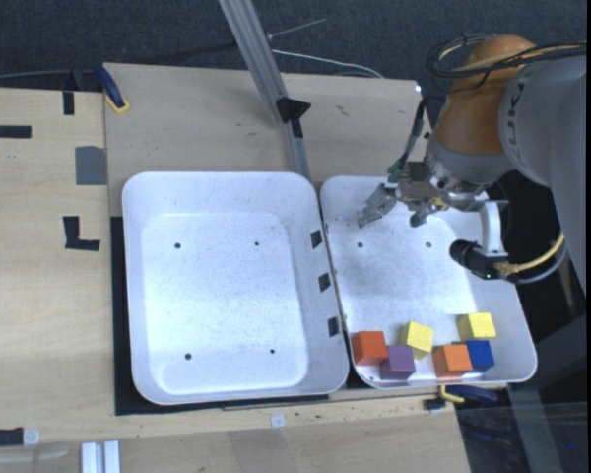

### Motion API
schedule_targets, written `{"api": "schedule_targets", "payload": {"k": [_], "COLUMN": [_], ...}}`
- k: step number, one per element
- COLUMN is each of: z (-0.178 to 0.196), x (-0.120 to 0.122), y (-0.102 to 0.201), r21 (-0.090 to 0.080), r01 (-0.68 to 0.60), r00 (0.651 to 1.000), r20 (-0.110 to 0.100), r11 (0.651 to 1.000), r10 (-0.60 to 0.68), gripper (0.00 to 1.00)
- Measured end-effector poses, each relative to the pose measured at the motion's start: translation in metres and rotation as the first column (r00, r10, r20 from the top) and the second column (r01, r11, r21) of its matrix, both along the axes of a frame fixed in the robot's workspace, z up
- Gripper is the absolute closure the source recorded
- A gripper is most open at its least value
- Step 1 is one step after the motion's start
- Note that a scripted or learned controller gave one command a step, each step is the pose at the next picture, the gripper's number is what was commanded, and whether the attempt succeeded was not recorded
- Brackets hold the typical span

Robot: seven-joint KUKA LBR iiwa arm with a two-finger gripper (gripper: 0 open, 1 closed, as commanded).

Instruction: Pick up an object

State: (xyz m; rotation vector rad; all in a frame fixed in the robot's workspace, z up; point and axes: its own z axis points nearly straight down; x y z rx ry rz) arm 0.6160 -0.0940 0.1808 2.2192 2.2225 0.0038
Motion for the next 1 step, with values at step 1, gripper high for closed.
{"api": "schedule_targets", "payload": {"k": [1], "z": [-0.0924], "x": [0.063], "y": [-0.0007], "r21": [-0.007], "r01": [-0.001], "r00": [1.0], "r20": [-0.017], "r11": [1.0], "r10": [0.001], "gripper": [0.0]}}
